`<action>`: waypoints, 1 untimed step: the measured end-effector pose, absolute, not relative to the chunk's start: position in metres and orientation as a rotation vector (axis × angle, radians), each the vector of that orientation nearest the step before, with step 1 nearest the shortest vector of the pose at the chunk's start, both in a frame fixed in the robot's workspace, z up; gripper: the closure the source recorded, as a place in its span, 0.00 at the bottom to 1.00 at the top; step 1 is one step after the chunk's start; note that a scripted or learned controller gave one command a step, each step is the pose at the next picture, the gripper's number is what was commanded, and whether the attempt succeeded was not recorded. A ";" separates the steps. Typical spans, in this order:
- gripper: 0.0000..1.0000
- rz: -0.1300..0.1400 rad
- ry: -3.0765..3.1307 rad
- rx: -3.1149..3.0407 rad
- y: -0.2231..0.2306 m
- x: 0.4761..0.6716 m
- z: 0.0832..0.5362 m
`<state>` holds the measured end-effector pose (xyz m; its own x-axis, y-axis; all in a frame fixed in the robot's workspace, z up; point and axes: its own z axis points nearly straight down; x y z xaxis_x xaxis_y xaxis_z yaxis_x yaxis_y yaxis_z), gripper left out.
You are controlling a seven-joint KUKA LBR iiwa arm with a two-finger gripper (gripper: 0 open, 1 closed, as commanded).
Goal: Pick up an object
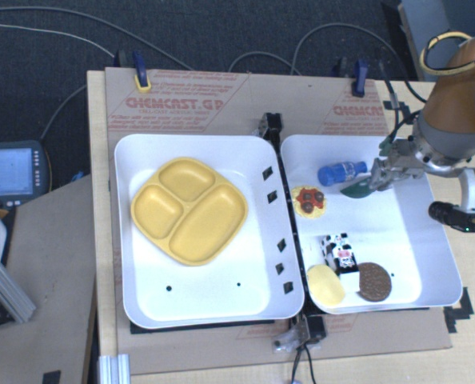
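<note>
My gripper (379, 176) hangs over the back of the right bin (429, 246), reaching in from the right. A small dark green object (354, 189) lies right at its tip, its right end meeting the gripper. A blue bottle (341, 172) lies on its side just left of the gripper. A round red and yellow toy (309, 202) sits near the bin's left wall. Toward the front are a black and white toy (339, 253), a pale yellow piece (326, 286) and a brown disc (374, 282).
The left bin (141, 294) holds a yellow divided plate (189, 210). A black divider with clips (281, 214) runs between the bins. The arm's grey body (453, 110) stands over the right bin's back right corner.
</note>
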<state>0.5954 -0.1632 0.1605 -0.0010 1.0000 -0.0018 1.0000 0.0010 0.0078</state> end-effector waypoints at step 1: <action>1.00 0.006 2.219 2.215 -0.162 0.599 0.205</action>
